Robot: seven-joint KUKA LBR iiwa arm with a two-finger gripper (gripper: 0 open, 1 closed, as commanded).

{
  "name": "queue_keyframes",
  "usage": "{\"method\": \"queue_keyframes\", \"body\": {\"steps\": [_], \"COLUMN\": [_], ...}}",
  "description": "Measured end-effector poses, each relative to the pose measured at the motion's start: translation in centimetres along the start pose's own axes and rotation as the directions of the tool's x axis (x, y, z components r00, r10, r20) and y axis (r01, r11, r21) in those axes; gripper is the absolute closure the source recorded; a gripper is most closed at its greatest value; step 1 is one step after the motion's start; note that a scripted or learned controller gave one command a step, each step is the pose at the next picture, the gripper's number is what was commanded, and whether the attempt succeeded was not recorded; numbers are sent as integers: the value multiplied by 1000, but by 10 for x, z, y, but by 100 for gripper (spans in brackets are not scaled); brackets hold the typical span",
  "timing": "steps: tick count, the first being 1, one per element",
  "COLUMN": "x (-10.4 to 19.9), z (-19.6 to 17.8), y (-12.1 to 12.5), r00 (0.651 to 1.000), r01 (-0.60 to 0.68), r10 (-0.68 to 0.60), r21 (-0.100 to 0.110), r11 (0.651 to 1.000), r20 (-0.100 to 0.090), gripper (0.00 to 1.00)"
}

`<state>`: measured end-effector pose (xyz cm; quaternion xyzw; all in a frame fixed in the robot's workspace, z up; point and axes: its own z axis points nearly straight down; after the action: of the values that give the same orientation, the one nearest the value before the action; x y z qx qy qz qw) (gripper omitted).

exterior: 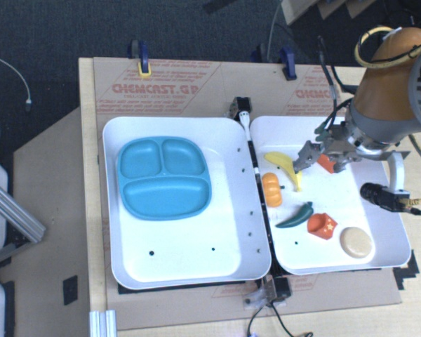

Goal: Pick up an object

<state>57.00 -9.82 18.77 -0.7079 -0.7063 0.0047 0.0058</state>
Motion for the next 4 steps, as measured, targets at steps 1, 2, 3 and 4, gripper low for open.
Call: {"method": "queue_keyframes", "body": {"steps": [1,2,3,4], "x": [0,-8,-10,-9], "z": [-9,37,91,103], "y": [3,5,15,15], "r00": [1000,1000,1000,1000], "r01": [2,2,2,2], "r10": [-2,-2,-2,-2], "r21": [-14,-11,-13,-11], "r11": [1000,1000,1000,1000], "r20": [1,1,1,1], "gripper": [0,0,0,0]}}
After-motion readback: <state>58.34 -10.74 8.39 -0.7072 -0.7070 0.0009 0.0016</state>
